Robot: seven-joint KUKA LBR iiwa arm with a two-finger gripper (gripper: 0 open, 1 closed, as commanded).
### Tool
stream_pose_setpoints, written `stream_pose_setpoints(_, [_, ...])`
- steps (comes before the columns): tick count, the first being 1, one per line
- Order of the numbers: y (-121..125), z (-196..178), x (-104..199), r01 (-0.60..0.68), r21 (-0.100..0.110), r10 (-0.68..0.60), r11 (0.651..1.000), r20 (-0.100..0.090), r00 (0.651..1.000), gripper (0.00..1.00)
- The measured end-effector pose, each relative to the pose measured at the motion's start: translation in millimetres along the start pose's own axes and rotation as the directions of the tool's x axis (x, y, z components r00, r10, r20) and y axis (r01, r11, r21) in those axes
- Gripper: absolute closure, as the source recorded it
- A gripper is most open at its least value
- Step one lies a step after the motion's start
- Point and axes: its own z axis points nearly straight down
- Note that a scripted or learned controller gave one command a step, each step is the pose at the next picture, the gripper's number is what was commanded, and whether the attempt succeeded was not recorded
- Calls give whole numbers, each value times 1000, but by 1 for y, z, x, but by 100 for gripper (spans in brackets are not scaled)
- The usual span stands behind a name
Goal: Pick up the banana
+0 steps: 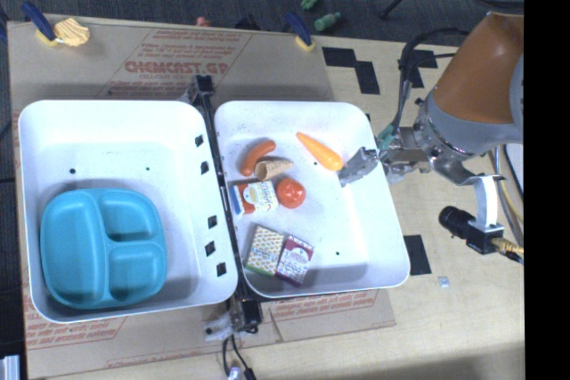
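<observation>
Lying on a cardboard-covered bench (267, 58), two white bins are seen side by side, with dark floor beyond. A blue tray (102, 245) is held in the left bin (36, 129). The gripper (358, 166) is poised over the right bin (356, 218), its opening impossible to judge, just beside an orange, banana-like piece (319, 150). The arm (472, 93) is extended from the right.

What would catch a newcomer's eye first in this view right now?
Probably the big blue divided tray lying in the left bin. Next, the cluster of toy food in the right bin: an orange banana-shaped piece, a red tomato, a sausage and small boxes. The gripper reaches in from the right, beside the orange piece.
</observation>
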Motion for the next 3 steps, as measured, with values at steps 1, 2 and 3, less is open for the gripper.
stream_pose_setpoints(1, [-15, 116, 47, -38, 3, 38, 999, -1, 999, 0])
stream_pose_setpoints(2, [-26, 185, 62, 158, -9, -158, 987, 2, 987, 0])
stream_pose_setpoints(3, [73, 87, 113, 165, -4, -165, 986, 1, 986, 0])
